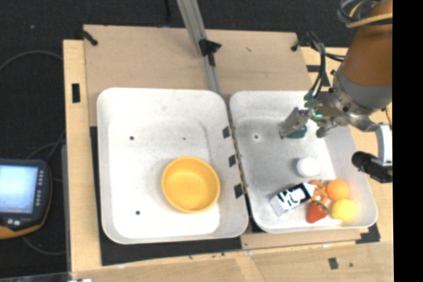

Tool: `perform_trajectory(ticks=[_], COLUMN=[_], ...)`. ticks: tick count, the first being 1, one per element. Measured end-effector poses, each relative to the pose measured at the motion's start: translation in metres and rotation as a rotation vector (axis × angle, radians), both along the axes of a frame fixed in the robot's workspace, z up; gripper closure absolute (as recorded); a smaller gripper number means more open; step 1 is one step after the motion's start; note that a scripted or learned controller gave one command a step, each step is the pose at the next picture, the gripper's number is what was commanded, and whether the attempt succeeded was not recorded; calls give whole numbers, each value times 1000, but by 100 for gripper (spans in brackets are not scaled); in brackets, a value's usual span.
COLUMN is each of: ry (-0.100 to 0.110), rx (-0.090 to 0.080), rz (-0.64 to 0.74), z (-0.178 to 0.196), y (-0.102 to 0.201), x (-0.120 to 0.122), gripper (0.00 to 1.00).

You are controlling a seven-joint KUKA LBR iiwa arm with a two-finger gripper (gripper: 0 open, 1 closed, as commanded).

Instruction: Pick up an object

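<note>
My gripper (308, 129) hangs over the upper part of the right bin (264, 115), its two fingers spread open. A small teal bit shows by the left finger (291, 125); I cannot tell whether it is an object or part of the gripper. Nothing is clearly held. Below the gripper lies a small white round object (307, 166). At the bin's lower right sit a black-and-white box (291, 198), an orange ball (338, 189), a yellow ball (344, 209) and a red piece (317, 211). A yellow bowl (191, 183) rests in the left bin (132, 122).
A grey metal pole (188, 3) slants down from the top to the gap between the bins. A handheld screen (20, 198) lies off the bench at the left. The bins meet along a ridge (234, 155).
</note>
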State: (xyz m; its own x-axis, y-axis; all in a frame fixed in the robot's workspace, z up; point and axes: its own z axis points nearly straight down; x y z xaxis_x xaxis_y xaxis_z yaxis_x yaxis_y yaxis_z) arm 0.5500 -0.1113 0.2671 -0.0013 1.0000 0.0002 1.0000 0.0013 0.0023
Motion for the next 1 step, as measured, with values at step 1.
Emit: perform_trajectory(ticks=[1], ry=[6], rx=[-1], rz=[-4], z=[-58], y=[8], x=[-1], gripper=[0])
